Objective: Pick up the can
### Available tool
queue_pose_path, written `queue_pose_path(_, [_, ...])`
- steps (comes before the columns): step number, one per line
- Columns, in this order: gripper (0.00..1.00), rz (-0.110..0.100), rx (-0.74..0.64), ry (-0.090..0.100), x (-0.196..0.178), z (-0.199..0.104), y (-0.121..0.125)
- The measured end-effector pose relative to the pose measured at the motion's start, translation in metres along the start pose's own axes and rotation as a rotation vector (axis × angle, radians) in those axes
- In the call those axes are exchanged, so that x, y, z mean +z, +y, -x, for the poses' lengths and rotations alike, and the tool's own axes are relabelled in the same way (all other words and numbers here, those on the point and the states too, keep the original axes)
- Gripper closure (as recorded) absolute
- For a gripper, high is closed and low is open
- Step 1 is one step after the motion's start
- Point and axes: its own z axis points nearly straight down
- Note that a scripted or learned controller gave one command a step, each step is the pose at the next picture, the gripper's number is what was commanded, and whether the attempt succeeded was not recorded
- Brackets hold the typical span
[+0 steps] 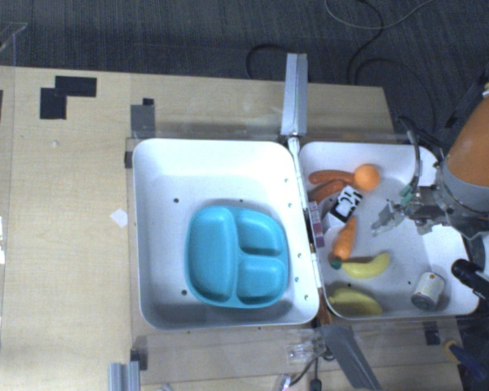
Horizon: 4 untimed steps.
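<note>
Can (428, 290) lies on its side near the right bin's (407, 150) near right corner, one round end turned toward the camera and its grey wall pointing away. By its look it is thin, rigid metal: probably light, smooth enough to slip, and free to roll on the bin floor since it rests on its curved side. A hard pinch could dent the wall, so the better hold is likely across the middle of the body, fingers set on opposite sides of the curve, not on the ends. To its left, along the near edge, lies a banana (354, 301), with a second banana (365, 265) just beyond and a carrot (344, 243) slanting up from it. Farther in, the fingers (389, 216) hang over the bin's middle, well apart from the can; they look spread and nothing sits between them, though they are small in this view and the width of the gap is hard to judge. Past them, toward the far edge, are a black-and-white box (344, 204), two sausages (329, 183) and an orange (367, 177). The left bin (212, 155) carries a blue tray (236, 256).
</note>
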Motion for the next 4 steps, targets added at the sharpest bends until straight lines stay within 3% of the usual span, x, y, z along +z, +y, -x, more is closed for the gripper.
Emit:
queue_pose_path(1, [0.00, 0.003, -0.069, 0.000, -0.026, 0.016, 0.014])
queue_pose_path(2, [0.00, 0.011, -0.058, -0.004, 0.109, 0.052, 0.015])
queue_pose_path(3, [0.00, 0.008, 0.079, 0.002, 0.110, 0.076, 0.075])
queue_pose_path(4, [0.00, 0.009, 0.189, -0.002, 0.109, 0.068, 0.028])
